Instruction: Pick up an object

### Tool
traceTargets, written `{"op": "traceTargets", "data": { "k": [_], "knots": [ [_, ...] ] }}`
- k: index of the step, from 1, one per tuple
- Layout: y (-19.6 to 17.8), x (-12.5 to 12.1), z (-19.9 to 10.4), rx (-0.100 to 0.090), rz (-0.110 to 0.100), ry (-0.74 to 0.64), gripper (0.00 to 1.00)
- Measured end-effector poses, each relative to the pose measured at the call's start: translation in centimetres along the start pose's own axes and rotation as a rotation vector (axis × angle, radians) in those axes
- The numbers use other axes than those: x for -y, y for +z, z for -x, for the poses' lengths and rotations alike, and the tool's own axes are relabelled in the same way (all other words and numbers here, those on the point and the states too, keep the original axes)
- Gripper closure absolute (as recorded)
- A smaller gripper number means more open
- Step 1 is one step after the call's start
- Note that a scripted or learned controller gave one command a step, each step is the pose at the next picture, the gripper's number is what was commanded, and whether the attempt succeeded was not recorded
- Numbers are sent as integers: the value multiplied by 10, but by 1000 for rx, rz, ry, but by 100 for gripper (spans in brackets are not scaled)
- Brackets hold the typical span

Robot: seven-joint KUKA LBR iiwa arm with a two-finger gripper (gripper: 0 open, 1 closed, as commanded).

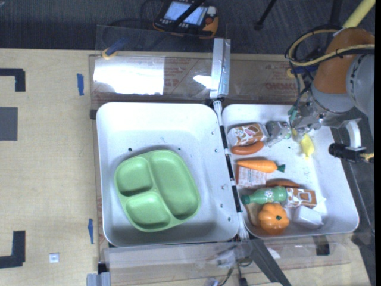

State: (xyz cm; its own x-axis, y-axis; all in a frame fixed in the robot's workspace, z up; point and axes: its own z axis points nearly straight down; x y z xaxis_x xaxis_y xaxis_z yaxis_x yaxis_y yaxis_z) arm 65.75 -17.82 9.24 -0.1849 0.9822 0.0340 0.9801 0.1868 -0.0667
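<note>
My gripper (296,126) hangs low over the back of the right bin (333,186), with the arm coming in from the upper right. Just left of it lies a small grey object (275,128). A small yellow piece (306,145) sits directly under and to the right of the gripper. Further left is a brown and white packet (246,135) with a sausage (246,149) along its front edge. An orange carrot (258,165) lies toward the middle of the bin. Nothing shows clearly between the fingers.
At the front of the right bin lie a green bottle (266,196), an orange pumpkin (274,217), a brown carton (299,196) and a white block (309,218). The left bin (119,124) holds a green divided plate (156,188). A metal divider (219,70) stands behind the bins.
</note>
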Motion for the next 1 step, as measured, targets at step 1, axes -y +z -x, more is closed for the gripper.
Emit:
{"op": "traceTargets", "data": {
  "k": [1],
  "knots": [
    [-6,-11,-15,40,55,-293,0]
  ]
}}
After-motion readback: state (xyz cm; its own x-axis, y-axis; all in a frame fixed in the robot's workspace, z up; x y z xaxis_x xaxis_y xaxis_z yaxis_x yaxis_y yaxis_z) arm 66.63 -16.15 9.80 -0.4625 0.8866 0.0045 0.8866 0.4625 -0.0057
